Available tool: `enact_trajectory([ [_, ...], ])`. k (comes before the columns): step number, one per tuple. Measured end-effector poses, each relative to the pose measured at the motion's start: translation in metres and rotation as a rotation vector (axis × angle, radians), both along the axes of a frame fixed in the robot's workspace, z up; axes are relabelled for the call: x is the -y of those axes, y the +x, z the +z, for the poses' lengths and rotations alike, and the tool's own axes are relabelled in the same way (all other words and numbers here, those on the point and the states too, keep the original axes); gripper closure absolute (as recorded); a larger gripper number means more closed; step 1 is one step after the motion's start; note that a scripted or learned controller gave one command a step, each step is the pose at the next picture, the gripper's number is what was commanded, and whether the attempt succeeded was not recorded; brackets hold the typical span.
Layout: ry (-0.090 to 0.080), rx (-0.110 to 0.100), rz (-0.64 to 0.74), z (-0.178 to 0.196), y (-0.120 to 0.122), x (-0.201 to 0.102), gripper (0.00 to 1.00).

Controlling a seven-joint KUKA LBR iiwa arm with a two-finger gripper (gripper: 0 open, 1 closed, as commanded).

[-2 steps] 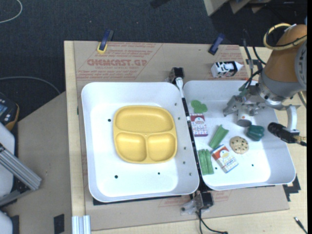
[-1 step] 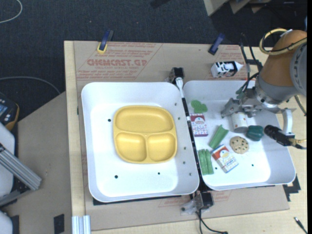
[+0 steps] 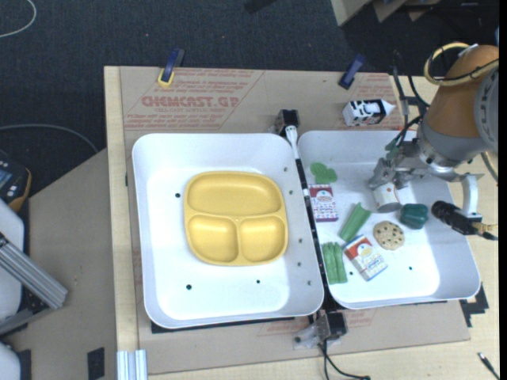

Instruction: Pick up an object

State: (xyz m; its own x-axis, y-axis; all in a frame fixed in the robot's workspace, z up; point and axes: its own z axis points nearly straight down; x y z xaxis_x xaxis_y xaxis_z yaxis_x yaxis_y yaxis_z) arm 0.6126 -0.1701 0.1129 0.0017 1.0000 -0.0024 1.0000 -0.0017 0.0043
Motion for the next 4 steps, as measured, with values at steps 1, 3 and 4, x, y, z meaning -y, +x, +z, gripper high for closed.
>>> enact_trajectory([
  [1,0.001,0.000,0.003,0.050,-0.006,-0.007,1.00],
  [3,0.001,-0.001,0.003,0.112,0.002,-0.009,1.00],
  [4,0.005,-0.009,0.006,0.107,-0.030,-0.063,1.00],
])
